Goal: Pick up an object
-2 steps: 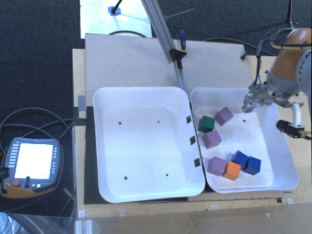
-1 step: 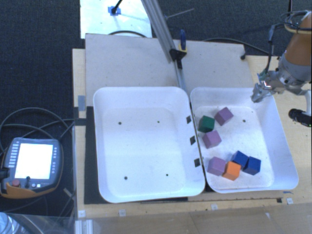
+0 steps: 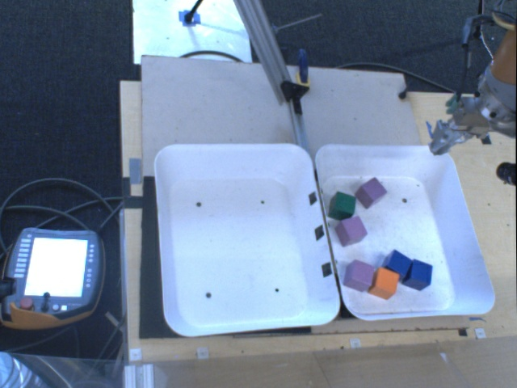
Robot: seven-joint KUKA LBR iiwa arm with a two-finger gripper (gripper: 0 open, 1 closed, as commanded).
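The right bin (image 3: 464, 241) holds several small blocks. A green block (image 3: 342, 205) and a purple block (image 3: 371, 191) lie near its back left. Another purple block (image 3: 350, 231) sits by the left wall. At the front, a third purple block (image 3: 359, 275) touches an orange block (image 3: 384, 283), with two blue blocks (image 3: 397, 263) (image 3: 418, 274) beside it. My gripper (image 3: 443, 140) hangs at the right bin's back right corner, above the rim and apart from every block. Nothing shows between its tips.
The left bin (image 3: 174, 217) stands beside the right one. A slanted metal pole (image 3: 262, 35) with a clamp crosses the back board. A teach pendant (image 3: 52, 277) lies on the floor at the left. Cables run along the back right.
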